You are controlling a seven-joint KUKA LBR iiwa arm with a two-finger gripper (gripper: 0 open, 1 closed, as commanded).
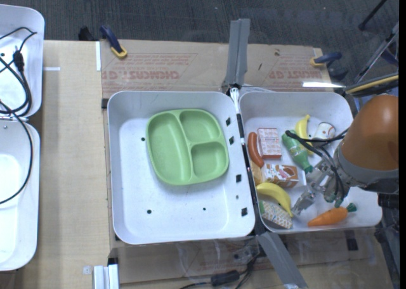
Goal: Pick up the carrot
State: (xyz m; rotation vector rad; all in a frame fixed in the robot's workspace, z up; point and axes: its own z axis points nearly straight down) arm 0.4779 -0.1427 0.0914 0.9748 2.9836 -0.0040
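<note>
The left bin [127, 173] holds a green three-part plate [187, 146]. The right bin [342, 101] holds the carrot [328, 217] at its near edge, two bananas [276, 194], a sausage [255, 149], small cartons [269, 142] and a green bottle [296, 151]. The gripper [315, 194] hangs just left of the carrot; I cannot tell its state. Carton print is unreadable.
</note>
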